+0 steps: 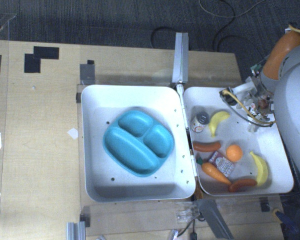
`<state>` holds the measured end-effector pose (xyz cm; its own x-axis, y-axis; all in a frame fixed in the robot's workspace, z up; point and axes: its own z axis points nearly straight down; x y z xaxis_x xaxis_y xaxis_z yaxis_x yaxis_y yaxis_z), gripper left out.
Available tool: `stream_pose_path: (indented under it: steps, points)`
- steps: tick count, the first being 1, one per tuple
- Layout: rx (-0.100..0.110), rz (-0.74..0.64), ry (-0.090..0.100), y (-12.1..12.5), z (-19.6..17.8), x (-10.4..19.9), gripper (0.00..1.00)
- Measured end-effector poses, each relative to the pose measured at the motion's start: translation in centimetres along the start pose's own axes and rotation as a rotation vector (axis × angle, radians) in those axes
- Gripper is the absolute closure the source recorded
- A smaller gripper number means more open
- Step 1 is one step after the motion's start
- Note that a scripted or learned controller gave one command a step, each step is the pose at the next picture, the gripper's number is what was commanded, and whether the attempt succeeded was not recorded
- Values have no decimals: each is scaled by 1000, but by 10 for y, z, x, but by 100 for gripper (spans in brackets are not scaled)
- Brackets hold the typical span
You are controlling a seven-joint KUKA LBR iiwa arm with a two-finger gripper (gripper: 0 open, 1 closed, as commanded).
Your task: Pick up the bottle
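A small white bottle (200,122) with a grey cap lies at the upper left of the right bin (276,145), close to the divider between the bins. A yellow banana (219,122) rests just to its right. My gripper (253,115) hangs over the upper right part of that bin, well to the right of the bottle and apart from it. Loose cables wrap around the gripper's wrist. Nothing shows in its grasp.
The right bin also holds a hot dog (207,146), an orange (234,153), a second banana (261,168), a carrot (216,173), a sausage (242,185) and a red packet (223,163). A blue divided plate (139,142) lies in the left bin (92,134).
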<state>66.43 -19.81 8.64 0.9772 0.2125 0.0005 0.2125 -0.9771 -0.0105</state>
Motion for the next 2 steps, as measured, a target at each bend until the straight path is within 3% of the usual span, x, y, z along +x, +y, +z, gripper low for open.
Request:
stream_pose_path:
  steps: [1,2]
  points:
    - [7,-14,1,-6,-8,4,100]
    - [6,-23,2,-8,-18,6,100]
